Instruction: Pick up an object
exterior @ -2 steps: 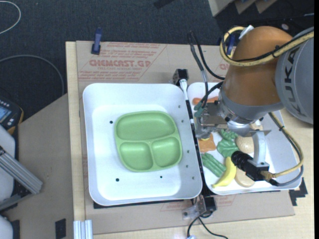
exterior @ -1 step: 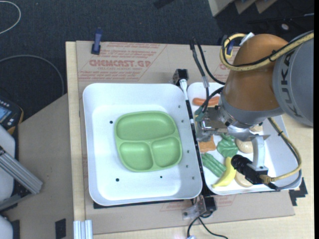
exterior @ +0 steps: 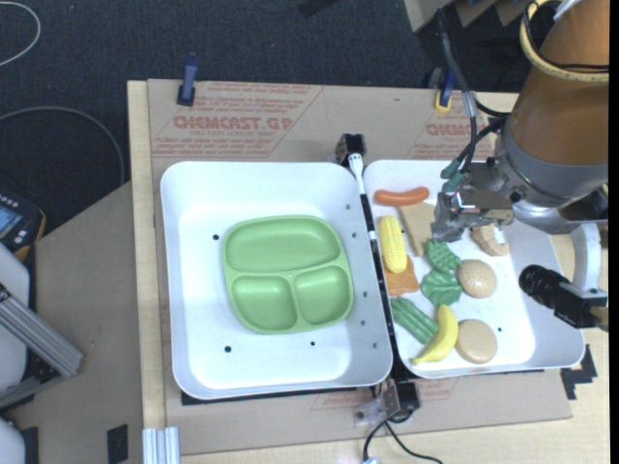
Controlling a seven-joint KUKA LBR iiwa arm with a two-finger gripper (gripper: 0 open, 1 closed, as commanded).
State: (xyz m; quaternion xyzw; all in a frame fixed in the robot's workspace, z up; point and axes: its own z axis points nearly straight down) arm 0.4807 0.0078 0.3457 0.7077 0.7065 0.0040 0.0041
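My gripper hangs over the upper middle of the right bin, just above the toy food, and nothing shows between its fingers. Below and left of it lie a red sausage, a yellow corn cob on an orange piece, green leafy pieces, a green pod and a yellow banana. Two tan round pieces sit to the right of them. A pale bread-like piece lies right beside the gripper.
The left bin holds a green divided plate in its middle. The bins meet along a black-edged rim. Blue clamps sit on the cardboard bench behind.
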